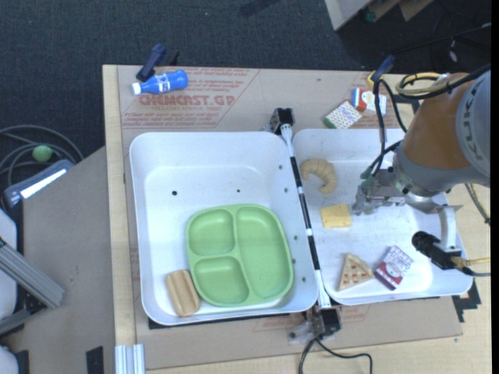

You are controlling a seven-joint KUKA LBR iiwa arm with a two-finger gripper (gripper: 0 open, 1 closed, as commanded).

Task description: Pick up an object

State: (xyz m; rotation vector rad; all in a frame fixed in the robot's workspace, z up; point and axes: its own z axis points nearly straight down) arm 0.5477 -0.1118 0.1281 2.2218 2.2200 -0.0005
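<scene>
In the right shallow white bin (437, 287) lie four loose pieces. A tan, curved croissant-shaped piece (320, 173) rests near the bin's upper left corner. Below it, a flat yellow square like a cheese slice (337, 216) lies apart from it. Nearer the front edge, a triangular pizza slice with red spots (354, 272) lies flat, and just to its right a small red-and-white packet (394, 266) sits tilted.

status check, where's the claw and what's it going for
Claw low in right bin, beside yellow cheese block, nothing seen held. Croissant just behind, pizza slice and red packet nearer front. Nothing blocking.
</scene>
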